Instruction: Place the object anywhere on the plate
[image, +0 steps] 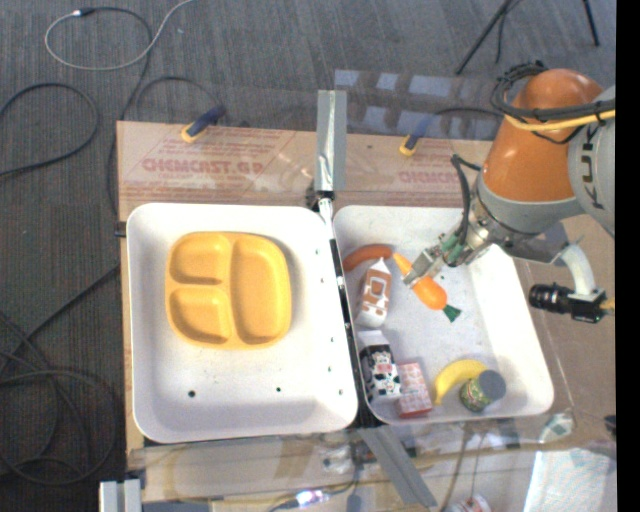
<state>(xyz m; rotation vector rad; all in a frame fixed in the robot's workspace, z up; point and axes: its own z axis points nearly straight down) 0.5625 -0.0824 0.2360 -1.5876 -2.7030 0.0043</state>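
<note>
Reaching in from the right, the gripper (428, 262) is seen low over the right bin (520, 330), just above a toy carrot (431, 293); whether its fingers are apart or together cannot be told. The yellow divided plate (230, 288) is set in the left bin (150, 380), well apart. Crowded around the carrot are a hot dog (366, 255), a white bottle (373, 294), a cow-patterned carton (379, 372), a pink box (413, 391), a banana (452, 377) and a small can (483, 391).

The arm (grey, orange-banded) reaches in from the right, gripper (425, 264) lowered.
</note>
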